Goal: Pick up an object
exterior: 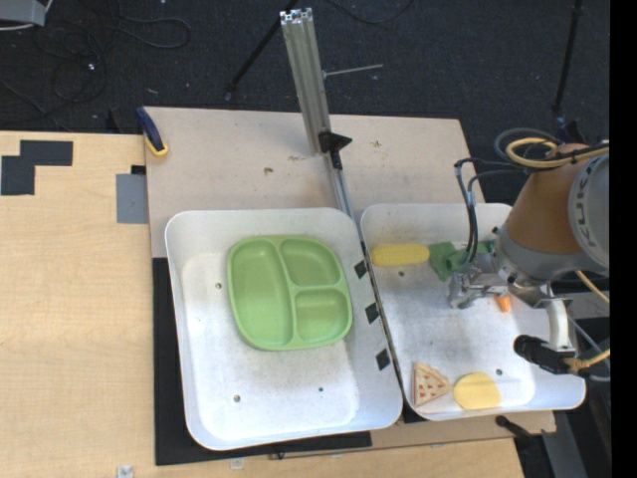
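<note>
spanning wooden bench (239,147): two white bins (199,386), dark cabled floor (129,38).

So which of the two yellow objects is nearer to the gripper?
The long yellow one at the bin's far edge, beside the gripper; the round one lies at the near edge.

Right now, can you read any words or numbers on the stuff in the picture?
No readable text: none on the green plate, the yellow long toy, the pizza slice toy, the yellow round toy or the white bins.
Arm: no label clear enough to read.
</note>
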Action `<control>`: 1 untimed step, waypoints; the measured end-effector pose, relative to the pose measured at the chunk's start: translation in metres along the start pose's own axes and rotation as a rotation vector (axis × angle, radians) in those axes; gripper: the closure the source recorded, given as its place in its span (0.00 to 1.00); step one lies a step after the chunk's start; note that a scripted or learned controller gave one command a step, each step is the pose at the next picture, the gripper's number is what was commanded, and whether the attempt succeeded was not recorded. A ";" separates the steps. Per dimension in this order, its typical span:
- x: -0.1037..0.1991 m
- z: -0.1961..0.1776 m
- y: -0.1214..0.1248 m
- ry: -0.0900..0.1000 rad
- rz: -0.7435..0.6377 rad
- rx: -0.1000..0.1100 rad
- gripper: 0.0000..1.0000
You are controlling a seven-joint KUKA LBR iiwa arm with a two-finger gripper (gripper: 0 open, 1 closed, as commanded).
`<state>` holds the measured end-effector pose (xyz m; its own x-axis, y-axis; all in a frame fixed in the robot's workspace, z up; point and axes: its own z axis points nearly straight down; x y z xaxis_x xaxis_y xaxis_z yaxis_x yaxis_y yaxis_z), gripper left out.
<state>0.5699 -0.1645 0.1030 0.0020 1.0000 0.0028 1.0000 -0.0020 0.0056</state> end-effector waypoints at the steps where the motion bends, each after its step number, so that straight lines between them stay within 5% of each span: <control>1: -0.002 -0.063 0.000 -0.004 -0.003 0.004 1.00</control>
<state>0.5697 -0.1670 0.1660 -0.0009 1.0000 -0.0008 1.0000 0.0009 0.0021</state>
